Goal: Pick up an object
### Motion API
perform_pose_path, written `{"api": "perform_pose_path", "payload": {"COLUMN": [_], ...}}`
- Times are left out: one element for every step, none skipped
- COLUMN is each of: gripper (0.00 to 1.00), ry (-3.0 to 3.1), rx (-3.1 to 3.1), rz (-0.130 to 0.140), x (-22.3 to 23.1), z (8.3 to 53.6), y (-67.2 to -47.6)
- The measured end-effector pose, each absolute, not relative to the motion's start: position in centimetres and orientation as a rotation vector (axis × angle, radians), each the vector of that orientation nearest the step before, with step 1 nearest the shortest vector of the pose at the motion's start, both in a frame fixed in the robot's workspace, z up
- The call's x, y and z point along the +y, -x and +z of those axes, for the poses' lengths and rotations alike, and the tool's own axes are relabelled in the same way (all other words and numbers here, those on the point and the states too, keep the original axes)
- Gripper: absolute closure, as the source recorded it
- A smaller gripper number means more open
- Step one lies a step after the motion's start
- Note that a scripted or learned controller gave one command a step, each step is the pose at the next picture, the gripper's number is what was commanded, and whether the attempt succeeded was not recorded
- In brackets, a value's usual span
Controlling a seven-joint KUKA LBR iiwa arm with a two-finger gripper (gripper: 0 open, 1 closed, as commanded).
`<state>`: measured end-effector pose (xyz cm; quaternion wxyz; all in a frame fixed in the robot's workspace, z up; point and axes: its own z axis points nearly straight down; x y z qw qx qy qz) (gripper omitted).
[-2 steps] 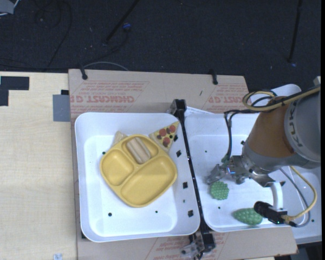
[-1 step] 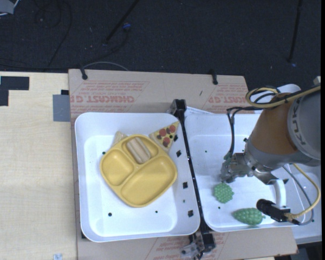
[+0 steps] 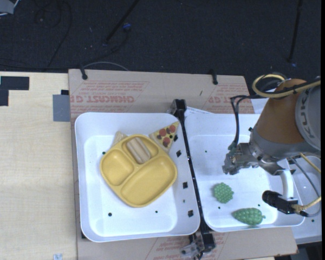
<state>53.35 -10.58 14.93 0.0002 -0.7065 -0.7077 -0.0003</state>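
Observation:
Two green knobbly toys lie in the right bin (image 3: pixel 206 129): a round one (image 3: pixel 222 192) near the middle front and a longer one (image 3: pixel 248 216) by the front rim. My gripper (image 3: pixel 231 166) hangs over the right bin, just above and slightly right of the round green toy, apart from it. The arm with its orange band comes in from the right. In the left bin (image 3: pixel 92 210) sits a yellow divided plate (image 3: pixel 138 170) with a tan piece in one compartment, and a pizza slice toy (image 3: pixel 167 134) rests at its far right corner.
A black divider bar (image 3: pixel 186 161) runs between the two bins. Cables and a black fitting (image 3: pixel 279 201) hang at the right bin's right side. Brown cardboard lies under the bins and a pale wooden bench top stretches to the left.

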Motion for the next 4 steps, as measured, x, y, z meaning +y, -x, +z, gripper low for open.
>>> {"api": "perform_pose_path", "payload": {"gripper": [1.0,1.0,1.0,1.0], "ry": [2.219,2.219,2.219,2.214], "rx": [-2.222,-2.223,-2.224,-2.223], "rz": [0.001,0.001,0.0,0.003], "x": [-11.0,-11.4,-11.5,-5.9], "z": [21.0,26.3,28.2,27.8], "y": [-53.3,-52.4,-52.4,-51.7]}}
